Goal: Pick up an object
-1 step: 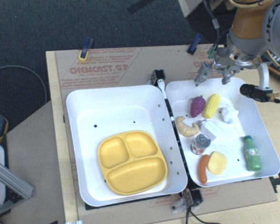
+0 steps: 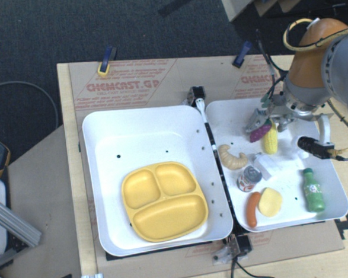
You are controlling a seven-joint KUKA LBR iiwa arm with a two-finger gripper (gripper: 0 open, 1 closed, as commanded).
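My gripper [image 2: 266,120] hangs low over the back of the right bin [image 2: 339,204]. Right under it lie a purple eggplant-like toy [image 2: 257,134] and a yellow corn cob [image 2: 270,141], side by side and close against the gripper. I cannot see whether either one is held. Further forward in the same bin lie a beige curved piece [image 2: 231,157], a small round can [image 2: 248,178], an orange sausage-shaped toy [image 2: 252,209], a yellow lemon-like piece [image 2: 270,202] and a green bottle [image 2: 312,189].
The left bin [image 2: 102,134] holds a yellow divided plate [image 2: 164,199] toward its front. A black clip [image 2: 196,94] sits at the back where the two bins meet. The arm [image 2: 313,54] comes in from the upper right.
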